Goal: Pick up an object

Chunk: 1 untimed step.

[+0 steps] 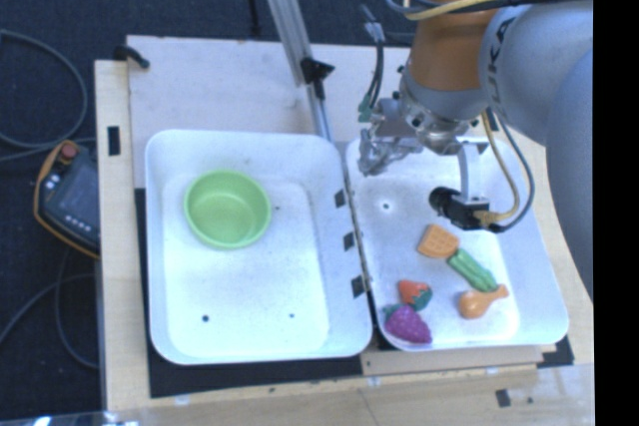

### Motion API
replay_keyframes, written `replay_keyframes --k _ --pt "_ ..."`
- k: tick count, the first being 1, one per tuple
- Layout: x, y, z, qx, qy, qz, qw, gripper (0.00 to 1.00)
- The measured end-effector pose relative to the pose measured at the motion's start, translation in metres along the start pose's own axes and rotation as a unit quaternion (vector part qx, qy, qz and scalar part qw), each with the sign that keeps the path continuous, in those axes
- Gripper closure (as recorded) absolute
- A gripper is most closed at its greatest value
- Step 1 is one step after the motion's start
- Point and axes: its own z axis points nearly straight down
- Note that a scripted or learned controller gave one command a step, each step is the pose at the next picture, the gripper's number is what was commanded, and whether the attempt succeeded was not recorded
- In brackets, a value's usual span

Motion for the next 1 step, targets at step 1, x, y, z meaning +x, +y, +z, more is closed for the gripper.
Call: replay_keyframes --k 1 --pt "0.0513 -0.0046 -0.007 -0.001 0.0 -0.001 1.0 1.0"
